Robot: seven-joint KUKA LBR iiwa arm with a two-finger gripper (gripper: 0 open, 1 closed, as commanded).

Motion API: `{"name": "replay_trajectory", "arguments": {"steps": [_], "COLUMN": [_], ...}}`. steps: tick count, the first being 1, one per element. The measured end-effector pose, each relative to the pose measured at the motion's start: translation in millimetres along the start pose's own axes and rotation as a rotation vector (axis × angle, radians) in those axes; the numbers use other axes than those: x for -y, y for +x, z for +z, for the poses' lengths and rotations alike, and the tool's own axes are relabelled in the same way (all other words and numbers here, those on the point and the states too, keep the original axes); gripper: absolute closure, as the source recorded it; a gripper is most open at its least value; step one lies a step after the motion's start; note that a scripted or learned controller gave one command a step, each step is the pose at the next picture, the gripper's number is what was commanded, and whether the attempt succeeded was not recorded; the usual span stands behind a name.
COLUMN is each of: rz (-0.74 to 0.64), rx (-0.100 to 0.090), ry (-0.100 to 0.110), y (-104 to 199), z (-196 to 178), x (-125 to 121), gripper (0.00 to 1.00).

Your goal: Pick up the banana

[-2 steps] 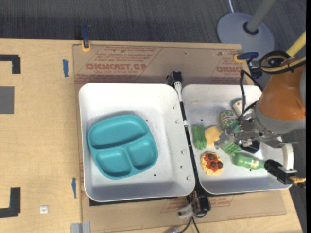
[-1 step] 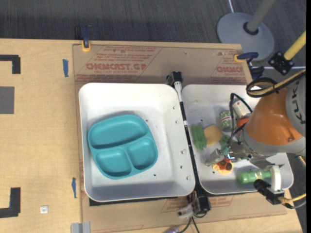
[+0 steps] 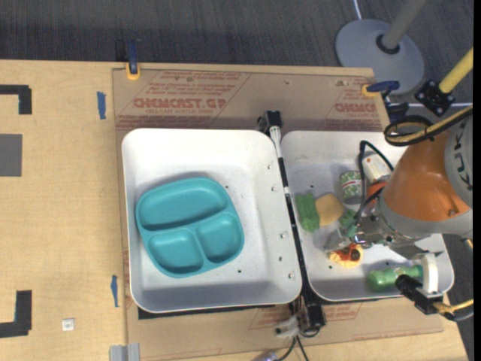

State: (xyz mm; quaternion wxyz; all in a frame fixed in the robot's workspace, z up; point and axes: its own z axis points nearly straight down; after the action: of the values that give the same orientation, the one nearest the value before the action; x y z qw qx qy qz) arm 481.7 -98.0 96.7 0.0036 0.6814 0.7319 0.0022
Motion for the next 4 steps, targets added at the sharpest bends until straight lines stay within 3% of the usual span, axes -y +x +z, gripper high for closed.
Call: {"name": "replay_trajectory", "arguments": {"steps": [1,2,3,4], "rz": [-0.383,-0.381,-0.529,-0.896], "rx": [-0.003,-0.003,-0.004,-0.002], "ry": [0.005,0.007,0.005,0.003], "y": [4.2,-13.3,80.6,7.5], "z": [-143.6,-7.6,-88.1,-136.1], "x": [-0.1,-18.7,-4.5,-0.1], "gripper": [1.00,1.00,1.00,1.00]}}
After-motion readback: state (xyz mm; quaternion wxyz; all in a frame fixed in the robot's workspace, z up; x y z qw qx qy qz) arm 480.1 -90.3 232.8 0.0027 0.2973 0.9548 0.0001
